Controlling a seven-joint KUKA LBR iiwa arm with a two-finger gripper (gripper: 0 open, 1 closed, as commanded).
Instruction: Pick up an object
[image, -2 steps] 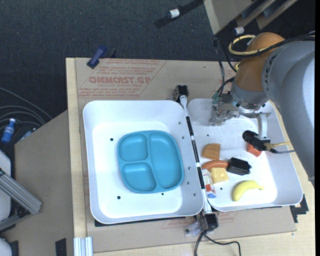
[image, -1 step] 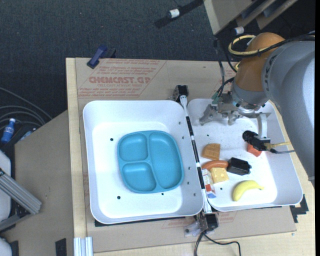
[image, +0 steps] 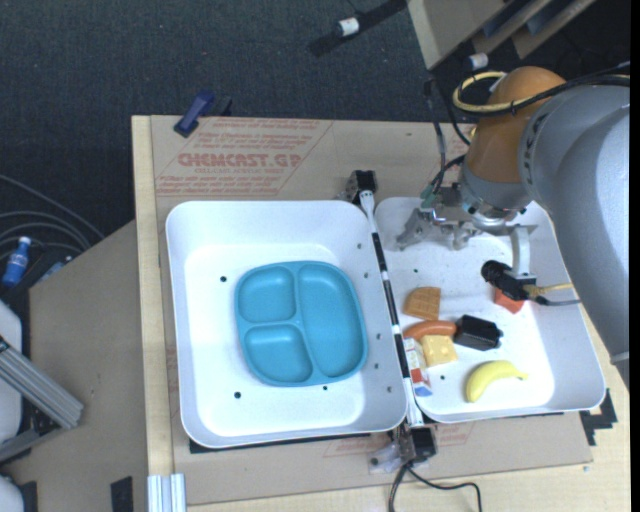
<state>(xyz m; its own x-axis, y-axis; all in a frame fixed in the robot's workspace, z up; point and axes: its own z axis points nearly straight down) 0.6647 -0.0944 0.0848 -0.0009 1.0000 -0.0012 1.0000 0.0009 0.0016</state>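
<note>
The gripper (image: 437, 232) is seen low over the far end of the right bin (image: 565, 372), near the wall that is shared with the left bin (image: 200, 250). Whether it is open or closed cannot be told from this slanted view, and no object is seen held in it. The objects to be picked are gathered in the near half of the right bin, well apart from the gripper. An orange waffle piece (image: 424, 301) is placed closest to it, and just below this a red sausage (image: 428, 329) and a yellow wedge (image: 438, 349) are lying so close that they seem to touch. A black block (image: 477, 332) is found beside them, and a yellow banana (image: 492, 379) is lying nearest to the front rim. In the left bin a blue divided plate (image: 300, 322) is resting flat in the middle.
</note>
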